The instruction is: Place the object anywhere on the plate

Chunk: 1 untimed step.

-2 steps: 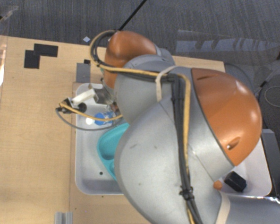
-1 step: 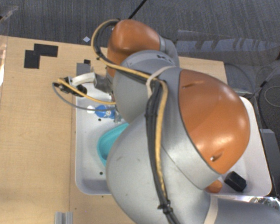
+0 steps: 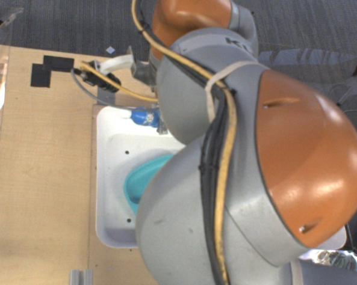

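The grey and orange robot arm (image 3: 249, 173) covers most of the shallow white plastic bin (image 3: 108, 165) and the teal round plate (image 3: 141, 182). A small blue object (image 3: 145, 117) at the bin's far rim is partly hidden, its form indistinct.

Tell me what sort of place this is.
Most likely a robotics lab or test cell. A big grey and orange arm with cables strapped along it leans over a shallow white bin holding a teal plate, set in a plain wooden bench on grey carpet.
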{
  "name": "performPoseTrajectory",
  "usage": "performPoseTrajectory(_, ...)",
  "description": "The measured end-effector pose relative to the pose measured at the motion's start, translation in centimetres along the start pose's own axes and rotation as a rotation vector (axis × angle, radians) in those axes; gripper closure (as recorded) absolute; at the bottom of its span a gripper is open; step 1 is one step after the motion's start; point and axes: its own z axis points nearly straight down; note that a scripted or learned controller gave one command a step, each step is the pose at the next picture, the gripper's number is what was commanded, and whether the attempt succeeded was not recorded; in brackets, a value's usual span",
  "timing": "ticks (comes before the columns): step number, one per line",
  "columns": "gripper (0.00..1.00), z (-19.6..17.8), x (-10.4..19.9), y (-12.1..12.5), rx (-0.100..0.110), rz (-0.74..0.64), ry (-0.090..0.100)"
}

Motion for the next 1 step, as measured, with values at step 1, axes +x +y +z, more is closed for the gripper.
performPoseTrajectory(1,1.0,-0.22,-0.14,0.18,-0.003,0.004,-0.013)
